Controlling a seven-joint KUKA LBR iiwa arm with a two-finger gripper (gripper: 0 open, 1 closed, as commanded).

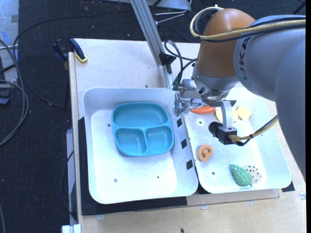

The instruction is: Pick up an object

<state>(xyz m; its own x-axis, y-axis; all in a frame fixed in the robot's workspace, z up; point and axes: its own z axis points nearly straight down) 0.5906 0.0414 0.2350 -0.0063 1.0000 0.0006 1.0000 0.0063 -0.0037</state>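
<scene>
Gripper [181, 102]: hanging low over the right bin's [272, 178] upper left corner, beside an orange piece [203, 109]; grip state cannot be told. Nothing is showing as lifted, so picking appears undone. Pretzel [205, 153], green toy [241, 174] and yellow pieces [241, 113] are lying in that bin. Left bin [97, 178] is holding a blue tray [143, 128]. Bench [116, 62] is standing on dark floor [34, 106] with cables.

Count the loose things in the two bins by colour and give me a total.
Blue: 1, the tray in the left bin
Orange: 2, the pretzel and the carrot
Green: 1, the toy
Yellow: 1, the piece partly behind the arm
White, speckled: 1, the item beside the green toy
Total: 6
</scene>
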